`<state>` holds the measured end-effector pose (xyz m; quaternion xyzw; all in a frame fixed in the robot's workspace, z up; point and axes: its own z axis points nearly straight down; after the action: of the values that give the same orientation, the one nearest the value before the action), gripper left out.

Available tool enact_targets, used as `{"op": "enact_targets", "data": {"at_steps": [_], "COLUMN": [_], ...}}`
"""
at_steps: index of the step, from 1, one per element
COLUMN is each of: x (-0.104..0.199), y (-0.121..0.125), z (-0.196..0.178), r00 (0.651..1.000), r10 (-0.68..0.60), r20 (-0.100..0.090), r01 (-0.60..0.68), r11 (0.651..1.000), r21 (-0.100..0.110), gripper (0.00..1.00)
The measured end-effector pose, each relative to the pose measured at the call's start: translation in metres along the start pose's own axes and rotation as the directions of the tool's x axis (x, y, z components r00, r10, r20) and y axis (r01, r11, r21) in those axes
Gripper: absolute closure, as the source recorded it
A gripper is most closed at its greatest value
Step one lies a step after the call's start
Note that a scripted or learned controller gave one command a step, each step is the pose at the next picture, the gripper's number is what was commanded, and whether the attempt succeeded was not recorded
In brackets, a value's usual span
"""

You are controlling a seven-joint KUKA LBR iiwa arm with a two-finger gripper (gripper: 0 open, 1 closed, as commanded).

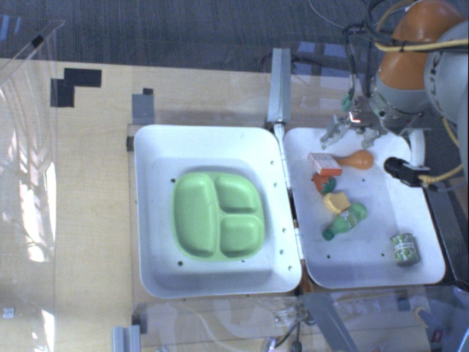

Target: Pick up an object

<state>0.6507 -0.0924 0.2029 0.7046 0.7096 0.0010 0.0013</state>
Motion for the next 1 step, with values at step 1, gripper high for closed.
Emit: {"op": "enact_targets", "data": {"at_steps": [1], "x": [-0.0386], "y": [0.0172], "z": [0.0999], "r00": [0.997], "r10": [0.077], "r20": [0.002], "r01": [-0.077], "r11": [0.997], "r21": [-0.015], "gripper": [0.0]}}
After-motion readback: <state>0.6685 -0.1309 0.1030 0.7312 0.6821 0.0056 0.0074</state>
